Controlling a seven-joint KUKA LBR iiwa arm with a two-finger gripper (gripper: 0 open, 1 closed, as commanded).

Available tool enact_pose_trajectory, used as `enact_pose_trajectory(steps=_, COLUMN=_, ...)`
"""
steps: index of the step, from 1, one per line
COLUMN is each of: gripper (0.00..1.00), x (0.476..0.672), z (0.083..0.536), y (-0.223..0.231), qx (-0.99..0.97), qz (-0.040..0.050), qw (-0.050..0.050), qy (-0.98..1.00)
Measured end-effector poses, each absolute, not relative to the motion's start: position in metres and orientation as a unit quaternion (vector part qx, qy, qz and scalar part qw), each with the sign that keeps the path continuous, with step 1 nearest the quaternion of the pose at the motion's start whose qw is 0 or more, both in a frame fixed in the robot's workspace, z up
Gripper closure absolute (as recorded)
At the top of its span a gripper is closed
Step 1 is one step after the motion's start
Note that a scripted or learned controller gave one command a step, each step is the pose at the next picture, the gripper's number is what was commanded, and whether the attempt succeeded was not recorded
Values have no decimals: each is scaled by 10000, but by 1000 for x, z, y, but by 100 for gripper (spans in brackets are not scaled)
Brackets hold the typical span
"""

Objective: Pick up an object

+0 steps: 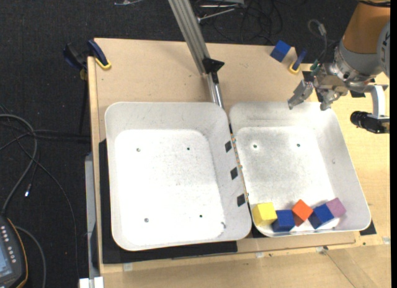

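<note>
Several small blocks lie along the near edge of the right bin [347,156]: a yellow cube [265,212], a blue block [284,220], an orange block [302,210], a second blue block [322,215] and a purple block [335,207]. My gripper [311,100] hangs over the far rim of the right bin, well away from the blocks. Its two fingers are spread, open, with nothing between them.
The left bin [164,169] sits beside the right one. A blue cube [281,49] rests on the bench beyond the bins, near a yellow clamp [294,63]. A slanted metal pole [192,26] crosses above the bins' far side. Another clamp [99,57] grips the bench's far left corner.
</note>
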State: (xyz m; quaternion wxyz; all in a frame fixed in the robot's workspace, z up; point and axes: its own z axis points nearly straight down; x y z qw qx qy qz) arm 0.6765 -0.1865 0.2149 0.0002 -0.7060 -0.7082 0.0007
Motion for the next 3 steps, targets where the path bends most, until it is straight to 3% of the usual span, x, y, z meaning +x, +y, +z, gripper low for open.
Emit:
enact_pose_trajectory(steps=1, gripper=0, x=655, z=192, y=-132, qx=-7046, qz=2, qw=17, qy=-7096)
enact_pose_trajectory(steps=2, gripper=0, x=599, z=195, y=-68, qx=-7043, qz=2, qw=24, qy=-7099)
enact_pose_trajectory(steps=3, gripper=100, x=601, z=206, y=-72, qx=-7071, qz=-7, qw=-9, qy=-7071)
